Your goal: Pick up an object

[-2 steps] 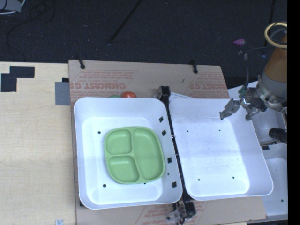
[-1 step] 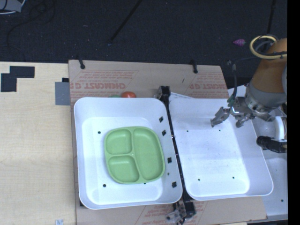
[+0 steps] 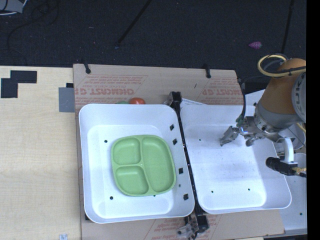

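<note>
A light green plate (image 3: 143, 165) lies flat in the left bin (image 3: 95, 129). It has rounded corners and three sections: two on top and one at the bottom left. The gripper (image 3: 240, 137) hangs over the right bin (image 3: 240, 194), well apart from the plate, fingers spread, holding nothing.

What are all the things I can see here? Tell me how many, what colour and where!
Bins: two, white, side by side on the bench.
Divided plate: one, light green, three compartments, lying in the left bin.
Small round thing: one, orange-red, just behind the left bin's far rim; too small to identify.
Cardboard sheet: one, brown with red print, under the bins.
Arm: one, grey with orange band, at right.
Gripper: one, over the right bin.
</note>
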Controlling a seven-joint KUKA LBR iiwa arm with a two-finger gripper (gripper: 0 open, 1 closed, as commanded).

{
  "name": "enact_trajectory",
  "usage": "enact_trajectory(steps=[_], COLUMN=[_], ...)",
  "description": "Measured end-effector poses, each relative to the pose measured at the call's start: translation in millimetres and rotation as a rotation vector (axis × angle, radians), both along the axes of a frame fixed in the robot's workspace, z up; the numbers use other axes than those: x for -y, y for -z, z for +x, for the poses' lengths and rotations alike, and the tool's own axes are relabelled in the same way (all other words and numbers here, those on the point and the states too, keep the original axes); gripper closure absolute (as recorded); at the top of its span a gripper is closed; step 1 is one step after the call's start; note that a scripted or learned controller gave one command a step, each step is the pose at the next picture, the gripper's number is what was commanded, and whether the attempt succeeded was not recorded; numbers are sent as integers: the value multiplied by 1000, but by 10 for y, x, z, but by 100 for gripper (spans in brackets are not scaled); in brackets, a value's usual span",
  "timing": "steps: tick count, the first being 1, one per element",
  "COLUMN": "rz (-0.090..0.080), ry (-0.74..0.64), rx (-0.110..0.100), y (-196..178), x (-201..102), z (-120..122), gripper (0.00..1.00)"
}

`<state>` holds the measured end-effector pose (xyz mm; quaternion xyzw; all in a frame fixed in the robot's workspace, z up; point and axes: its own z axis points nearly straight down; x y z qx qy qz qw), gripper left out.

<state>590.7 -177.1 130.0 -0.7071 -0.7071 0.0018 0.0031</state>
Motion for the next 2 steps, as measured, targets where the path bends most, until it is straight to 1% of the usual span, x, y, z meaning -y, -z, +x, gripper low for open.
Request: enact_trajectory(steps=[1, 2], rz=[-1, -1], ry=[0, 2], rx=[2, 4], y=[449, 325], x=[-13, -6], z=[-5, 0], gripper=[0, 100])
